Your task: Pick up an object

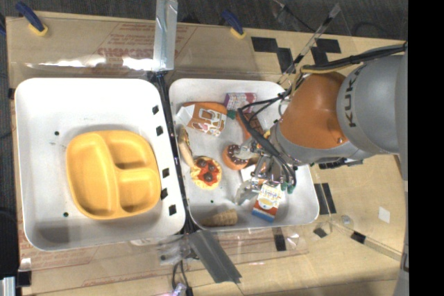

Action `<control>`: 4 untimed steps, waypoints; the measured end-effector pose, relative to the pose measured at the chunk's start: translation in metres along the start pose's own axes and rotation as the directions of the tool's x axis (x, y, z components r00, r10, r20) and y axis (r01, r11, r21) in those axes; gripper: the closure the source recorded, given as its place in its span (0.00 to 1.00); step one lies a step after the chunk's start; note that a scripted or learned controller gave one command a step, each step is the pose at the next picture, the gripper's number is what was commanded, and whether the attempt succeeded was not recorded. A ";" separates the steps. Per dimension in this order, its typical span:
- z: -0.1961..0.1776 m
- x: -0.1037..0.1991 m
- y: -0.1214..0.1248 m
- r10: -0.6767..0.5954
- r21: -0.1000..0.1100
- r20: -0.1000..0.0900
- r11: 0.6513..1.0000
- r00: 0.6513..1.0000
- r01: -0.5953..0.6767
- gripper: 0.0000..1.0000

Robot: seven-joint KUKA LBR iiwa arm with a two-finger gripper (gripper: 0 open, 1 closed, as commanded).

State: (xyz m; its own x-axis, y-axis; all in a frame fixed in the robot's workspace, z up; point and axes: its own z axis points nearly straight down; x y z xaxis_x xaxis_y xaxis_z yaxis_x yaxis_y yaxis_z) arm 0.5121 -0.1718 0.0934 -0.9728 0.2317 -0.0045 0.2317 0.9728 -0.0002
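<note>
I am working in the right bin (305, 208), with the end effector (262, 184) hanging low just above the small carton (268, 201) near its front wall; I cannot tell whether it is released or clenched. For a clean pick I am planning to centre over the carton, clear of the donut (236, 157) and tart (206, 172), then descend straight.
</note>
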 end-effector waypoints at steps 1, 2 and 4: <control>0.002 0.007 0.076 0.231 -0.001 -0.007 0.973 0.973 -0.231 0.00; 0.001 0.013 0.080 0.417 0.002 -0.008 0.909 0.909 -0.417 0.00; 0.000 -0.009 0.006 0.394 0.000 -0.002 0.919 0.919 -0.394 0.00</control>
State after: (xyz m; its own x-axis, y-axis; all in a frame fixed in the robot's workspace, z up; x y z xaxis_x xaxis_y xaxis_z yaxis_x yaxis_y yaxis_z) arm 0.5221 -0.1676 0.0929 -0.8027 0.5964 -0.0020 0.5964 0.8027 0.0012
